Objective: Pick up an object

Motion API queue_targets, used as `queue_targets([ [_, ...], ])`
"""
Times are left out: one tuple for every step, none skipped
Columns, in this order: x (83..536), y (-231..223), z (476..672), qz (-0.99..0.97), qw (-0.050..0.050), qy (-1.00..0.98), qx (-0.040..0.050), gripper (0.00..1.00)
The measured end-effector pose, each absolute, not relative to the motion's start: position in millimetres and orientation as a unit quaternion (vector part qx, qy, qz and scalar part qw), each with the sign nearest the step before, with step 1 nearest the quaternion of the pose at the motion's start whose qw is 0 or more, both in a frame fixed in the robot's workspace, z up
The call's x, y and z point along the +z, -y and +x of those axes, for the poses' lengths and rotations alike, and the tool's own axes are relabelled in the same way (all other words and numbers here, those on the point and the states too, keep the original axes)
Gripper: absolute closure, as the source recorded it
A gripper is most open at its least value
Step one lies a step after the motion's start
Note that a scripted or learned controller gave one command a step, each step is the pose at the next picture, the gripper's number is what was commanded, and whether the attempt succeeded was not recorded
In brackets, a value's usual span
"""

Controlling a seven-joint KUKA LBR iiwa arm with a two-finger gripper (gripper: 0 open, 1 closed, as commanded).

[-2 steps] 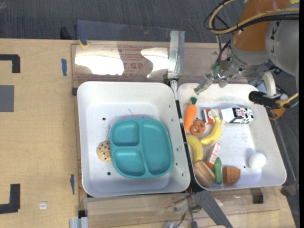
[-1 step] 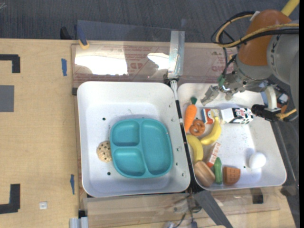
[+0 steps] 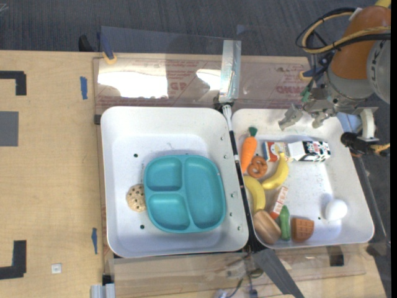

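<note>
1. The gripper [image 3: 305, 117] hangs over the far edge of the right bin [image 3: 356, 191], its 2 fingers spread apart with nothing between them.
2. The arm [image 3: 360, 54], grey with an orange band, enters from the right at the far side.
3. Just near of the gripper, a small milk carton [image 3: 308, 149] lies on its side on the bin floor.
4. Along the right bin's left wall, a carrot [image 3: 248, 149] lies farthest, then a pretzel [image 3: 257, 166] touching it on its near side.
5. 2 bananas [image 3: 268, 180] lie beside the pretzel, 1 curving to the right, 1 running nearer.
6. At the near left corner sit a brown bread roll [image 3: 267, 226], a green vegetable [image 3: 285, 222] and an orange-brown piece [image 3: 302, 229].
7. A white egg [image 3: 336, 210] rests toward the near right.
8. The left bin [image 3: 118, 166] holds a teal divided plate [image 3: 184, 192], with a cookie [image 3: 136, 197] touching its left edge.
</note>
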State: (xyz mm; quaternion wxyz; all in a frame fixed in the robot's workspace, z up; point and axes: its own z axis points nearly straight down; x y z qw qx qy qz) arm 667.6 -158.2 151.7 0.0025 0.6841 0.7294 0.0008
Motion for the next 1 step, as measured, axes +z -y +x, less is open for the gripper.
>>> queue_targets([
  [113.0,147.0,566.6,0.699,0.01,-0.715,0.0054,0.0],
])
